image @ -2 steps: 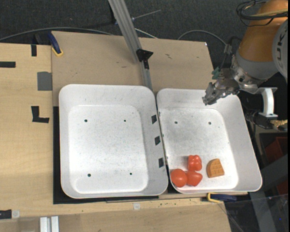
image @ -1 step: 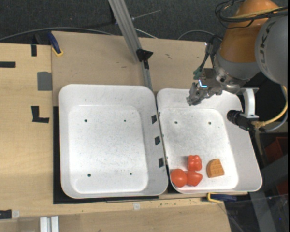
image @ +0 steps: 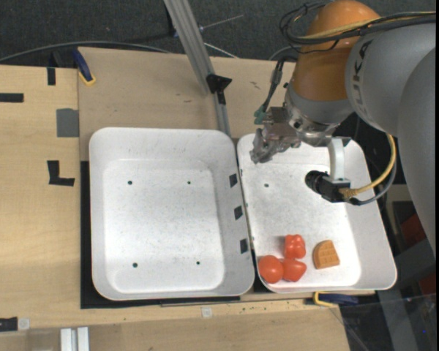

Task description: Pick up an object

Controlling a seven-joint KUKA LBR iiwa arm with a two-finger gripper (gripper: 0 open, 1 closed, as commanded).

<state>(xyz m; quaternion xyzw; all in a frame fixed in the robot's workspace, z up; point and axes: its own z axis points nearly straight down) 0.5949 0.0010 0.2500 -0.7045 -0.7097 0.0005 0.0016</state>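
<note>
Two bins sit side by side on the bench (image: 29, 196) — the left bin (image: 102, 196) beside the right bin (image: 366, 196), their inner rims touching. In the right bin's near end lie three things close together — a pepper (image: 285, 259) to the left, a block (image: 325, 254) just right of it. The gripper (image: 265, 146) hangs over the right bin's far left corner.

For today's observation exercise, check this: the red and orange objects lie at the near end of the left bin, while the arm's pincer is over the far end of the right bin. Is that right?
One slip: the red objects and the orange object lie in the right bin, not the left bin. The camera view shows this. The pincer is over the right bin's far end, as stated.
</note>
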